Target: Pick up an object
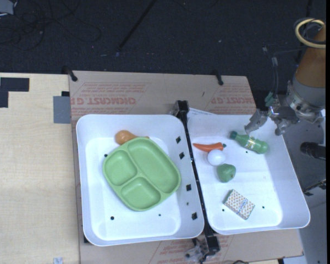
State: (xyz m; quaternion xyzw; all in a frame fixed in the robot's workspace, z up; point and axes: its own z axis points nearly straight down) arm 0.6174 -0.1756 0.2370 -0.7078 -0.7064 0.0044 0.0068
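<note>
Writing: the cardboard sheet (154,92) under the bins carries reddish printed lettering, upside down from here; I can't make out the words with any confidence.
Label: the green bottle (251,142) has a pale band around its middle, too small to read.
Patterned box (239,204): small, with a blue and orange checked face and no legible text; it lies in the right bin (289,202) toward the near side.
Bottle position: on its side in the far part of the right bin, near the right wall.
Bottle axis: long axis runs left to right, slightly tilted, with the narrow cap end pointing left.
Carrot (208,146): lies left to right just beside a white ball (215,158).
Green lump (226,172): near the ball.
Left bin (93,202): holds a green divided plate (141,173) and an orange piece (124,137) at its far edge.
Gripper (269,121): above the right bin's far right corner, fingers spread apart, nothing between them, just above the bottle.
</note>
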